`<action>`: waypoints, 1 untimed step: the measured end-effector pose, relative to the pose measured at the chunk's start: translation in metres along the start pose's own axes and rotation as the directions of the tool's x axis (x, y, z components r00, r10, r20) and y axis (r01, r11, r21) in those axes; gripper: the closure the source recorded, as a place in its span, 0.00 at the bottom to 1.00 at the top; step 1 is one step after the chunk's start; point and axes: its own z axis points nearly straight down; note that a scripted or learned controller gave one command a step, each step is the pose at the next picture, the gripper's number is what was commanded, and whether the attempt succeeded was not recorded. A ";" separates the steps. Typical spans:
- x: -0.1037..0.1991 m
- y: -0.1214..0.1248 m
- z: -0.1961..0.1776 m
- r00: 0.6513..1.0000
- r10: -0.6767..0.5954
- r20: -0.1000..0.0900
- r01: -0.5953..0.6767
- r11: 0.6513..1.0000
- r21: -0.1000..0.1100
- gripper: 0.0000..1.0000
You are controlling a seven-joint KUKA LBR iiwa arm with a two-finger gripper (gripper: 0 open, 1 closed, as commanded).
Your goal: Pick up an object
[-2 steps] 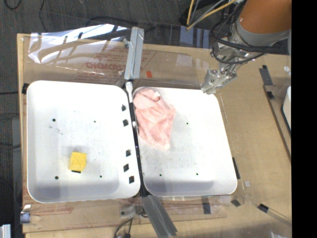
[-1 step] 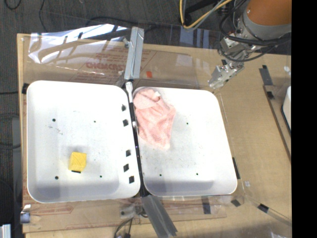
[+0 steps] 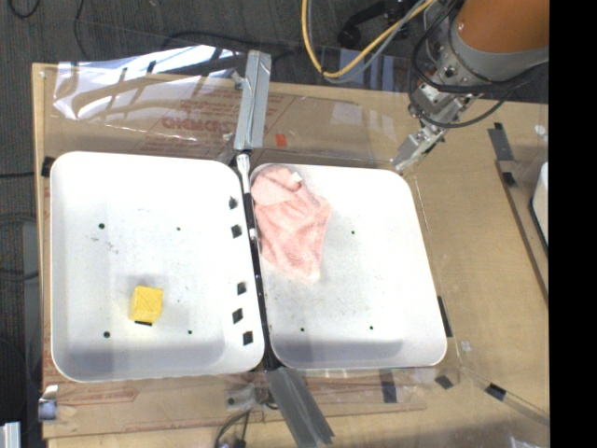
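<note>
Crumpled pink cloth (image 3: 289,224) in right bin (image 3: 410,278), small yellow block (image 3: 147,304) in left bin (image 3: 75,250), gripper (image 3: 412,149) above right bin's far corner, grip state unclear

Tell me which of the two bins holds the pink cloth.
The right bin: the pink cloth lies against its left wall. The left bin holds a yellow block.

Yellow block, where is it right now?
The yellow block lies in the left bin, toward its near-left corner, far from the pink cloth in the right bin.
</note>
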 end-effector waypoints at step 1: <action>-0.002 -0.006 0.017 0.932 -0.363 -0.003 0.363 0.932 0.002 1.00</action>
